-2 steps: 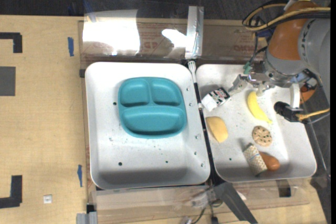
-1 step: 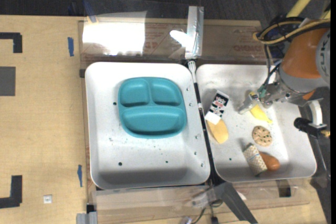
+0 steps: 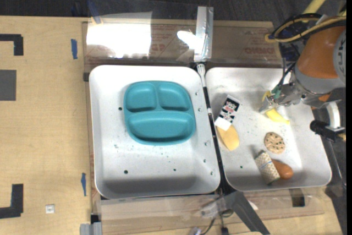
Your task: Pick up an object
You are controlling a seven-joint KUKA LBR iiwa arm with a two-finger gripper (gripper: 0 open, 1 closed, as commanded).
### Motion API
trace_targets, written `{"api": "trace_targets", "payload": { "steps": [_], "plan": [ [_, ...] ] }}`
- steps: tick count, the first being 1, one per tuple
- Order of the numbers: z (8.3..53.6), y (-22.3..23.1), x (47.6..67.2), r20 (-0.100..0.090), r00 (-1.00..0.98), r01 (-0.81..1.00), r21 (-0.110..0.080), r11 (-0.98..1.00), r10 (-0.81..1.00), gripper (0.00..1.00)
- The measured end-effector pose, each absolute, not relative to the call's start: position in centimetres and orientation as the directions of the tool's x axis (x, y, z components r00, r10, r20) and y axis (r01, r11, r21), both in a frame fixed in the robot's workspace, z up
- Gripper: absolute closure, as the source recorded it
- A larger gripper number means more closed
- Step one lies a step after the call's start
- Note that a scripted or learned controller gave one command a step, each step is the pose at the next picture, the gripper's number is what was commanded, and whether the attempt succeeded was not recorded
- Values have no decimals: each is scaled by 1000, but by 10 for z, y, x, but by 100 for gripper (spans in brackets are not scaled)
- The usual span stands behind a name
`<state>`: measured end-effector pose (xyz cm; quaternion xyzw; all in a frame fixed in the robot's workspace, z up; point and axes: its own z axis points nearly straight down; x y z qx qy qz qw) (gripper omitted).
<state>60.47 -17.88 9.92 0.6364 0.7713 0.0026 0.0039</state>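
We see the pincer (image 3: 275, 97) low in the right bin (image 3: 242, 80), at its far right side, just above a yellow piece (image 3: 276, 115) that lies on the bin floor. We cannot tell how the pincer is set: the wrist and cables hide it.

The yellow piece looks the likely target, and it seems small and flat, so we judge a grasp could slide off or close over nothing. It also lies near the bin's right wall, where the arm (image 3: 322, 58) might catch.

Other things lie apart: a cookie (image 3: 274, 142), a cork (image 3: 266, 166) touching an orange piece (image 3: 284, 169), a card (image 3: 228, 109) and a tan wedge (image 3: 229, 137). The left bin (image 3: 104, 135) holds a teal tray (image 3: 159, 111).
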Motion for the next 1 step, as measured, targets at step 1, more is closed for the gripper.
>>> {"api": "trace_targets", "payload": {
  "steps": [1],
  "plan": [
    [190,-110,573,-1,-187,982,9,187,982,100]
  ]
}}
